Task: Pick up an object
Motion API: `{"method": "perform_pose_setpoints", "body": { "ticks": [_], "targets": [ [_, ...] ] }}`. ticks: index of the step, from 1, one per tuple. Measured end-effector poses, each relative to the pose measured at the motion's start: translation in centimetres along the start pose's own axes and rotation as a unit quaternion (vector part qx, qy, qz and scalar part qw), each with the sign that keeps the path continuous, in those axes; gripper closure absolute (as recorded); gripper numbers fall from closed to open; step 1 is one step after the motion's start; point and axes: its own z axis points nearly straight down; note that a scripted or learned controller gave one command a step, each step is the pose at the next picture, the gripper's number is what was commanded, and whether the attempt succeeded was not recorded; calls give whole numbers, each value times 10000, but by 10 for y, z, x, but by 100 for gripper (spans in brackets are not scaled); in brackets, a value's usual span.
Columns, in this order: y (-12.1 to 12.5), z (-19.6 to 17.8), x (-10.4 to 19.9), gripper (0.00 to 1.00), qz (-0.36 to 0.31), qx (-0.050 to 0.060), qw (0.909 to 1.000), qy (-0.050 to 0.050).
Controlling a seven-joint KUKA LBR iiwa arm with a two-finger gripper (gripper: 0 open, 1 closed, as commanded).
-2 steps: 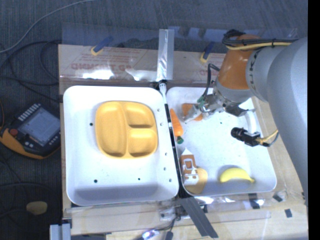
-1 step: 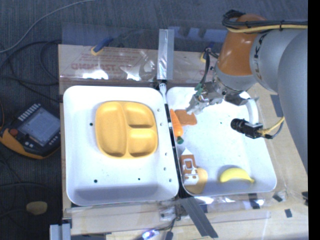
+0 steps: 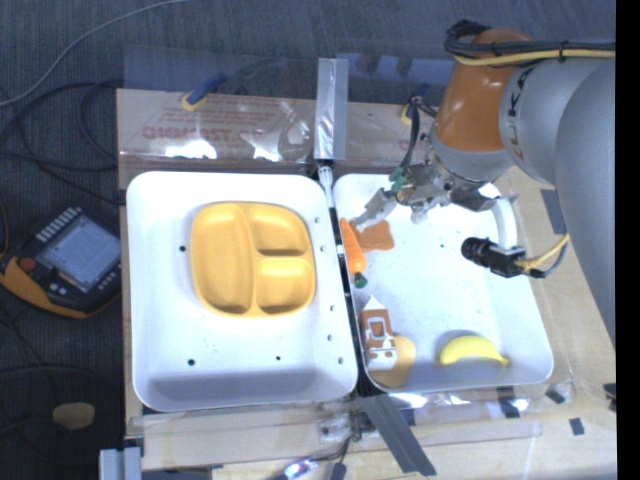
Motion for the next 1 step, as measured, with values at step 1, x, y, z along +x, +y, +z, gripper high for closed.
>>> {"method": "perform_pose_setpoints", "body": {
  "ticks": [1],
  "targets": [
    [-1,1,12,0,584,5,9983,7]
  ]
}}
